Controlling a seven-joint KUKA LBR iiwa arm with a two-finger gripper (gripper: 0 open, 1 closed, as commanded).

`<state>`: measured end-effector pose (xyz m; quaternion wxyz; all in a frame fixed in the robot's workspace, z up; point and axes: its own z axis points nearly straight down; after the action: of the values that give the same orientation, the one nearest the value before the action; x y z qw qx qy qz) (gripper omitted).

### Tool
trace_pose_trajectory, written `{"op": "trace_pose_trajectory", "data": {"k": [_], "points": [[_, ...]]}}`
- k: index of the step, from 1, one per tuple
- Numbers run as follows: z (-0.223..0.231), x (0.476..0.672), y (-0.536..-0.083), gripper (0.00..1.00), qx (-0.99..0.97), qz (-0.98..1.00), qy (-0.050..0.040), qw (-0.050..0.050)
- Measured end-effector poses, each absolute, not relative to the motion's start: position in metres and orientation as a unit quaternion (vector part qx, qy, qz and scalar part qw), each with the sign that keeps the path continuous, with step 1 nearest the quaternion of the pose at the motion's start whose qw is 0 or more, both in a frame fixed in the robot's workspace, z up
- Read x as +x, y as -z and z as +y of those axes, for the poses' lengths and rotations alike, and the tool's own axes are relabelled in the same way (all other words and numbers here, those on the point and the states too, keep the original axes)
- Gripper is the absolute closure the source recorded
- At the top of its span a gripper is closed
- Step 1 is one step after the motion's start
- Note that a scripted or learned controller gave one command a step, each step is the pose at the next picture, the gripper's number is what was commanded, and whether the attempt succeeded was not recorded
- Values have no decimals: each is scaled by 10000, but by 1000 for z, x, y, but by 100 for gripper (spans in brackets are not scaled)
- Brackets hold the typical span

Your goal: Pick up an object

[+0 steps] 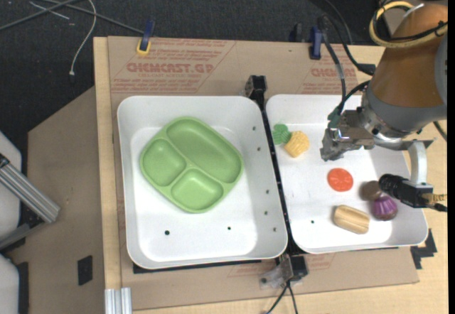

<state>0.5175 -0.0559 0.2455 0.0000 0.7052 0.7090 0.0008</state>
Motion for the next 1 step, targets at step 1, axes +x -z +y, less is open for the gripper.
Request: {"op": "trace_pose_trajectory", "data": {"k": [1], "points": [[-10, 542, -237, 100, 7054, 7088, -7, 3]]}}
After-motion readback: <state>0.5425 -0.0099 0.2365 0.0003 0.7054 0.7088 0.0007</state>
